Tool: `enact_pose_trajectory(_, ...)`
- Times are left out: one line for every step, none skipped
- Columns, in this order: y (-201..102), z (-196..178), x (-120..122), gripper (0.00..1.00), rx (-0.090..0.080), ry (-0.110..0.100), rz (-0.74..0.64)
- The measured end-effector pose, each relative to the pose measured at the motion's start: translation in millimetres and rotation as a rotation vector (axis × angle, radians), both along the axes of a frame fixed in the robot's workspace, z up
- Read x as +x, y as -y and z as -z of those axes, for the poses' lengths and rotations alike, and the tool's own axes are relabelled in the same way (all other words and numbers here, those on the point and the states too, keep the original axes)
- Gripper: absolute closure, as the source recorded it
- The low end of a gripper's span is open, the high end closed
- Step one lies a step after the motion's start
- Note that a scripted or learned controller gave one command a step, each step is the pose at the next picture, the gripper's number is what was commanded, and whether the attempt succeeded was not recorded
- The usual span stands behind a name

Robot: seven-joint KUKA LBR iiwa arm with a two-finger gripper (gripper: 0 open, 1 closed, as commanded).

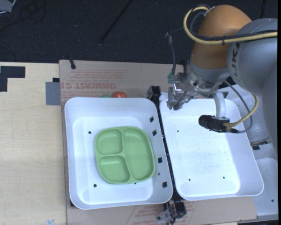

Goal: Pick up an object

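Observation:
A light green plate (125, 154) with three compartments lies flat in the middle of the left bin (79, 125). My gripper (174, 100) hangs over the far left corner of the right bin (210, 172), close to the divider between the two bins. It is well to the right of the plate and further back, apart from it. I see nothing in the gripper.
A small red and green object (118, 95) lies on the cardboard just behind the left bin's far rim. A black connector with a cable (214, 123) hangs from the arm over the right bin. The grey arm fills the upper right.

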State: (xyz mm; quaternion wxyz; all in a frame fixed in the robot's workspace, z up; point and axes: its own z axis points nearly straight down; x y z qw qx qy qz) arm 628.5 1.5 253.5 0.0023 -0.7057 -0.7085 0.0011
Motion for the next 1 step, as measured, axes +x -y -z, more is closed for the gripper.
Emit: enact_pose_trajectory(-60.6, 11.8, 0.1, 1.00, 0.000, 0.000, 0.000)
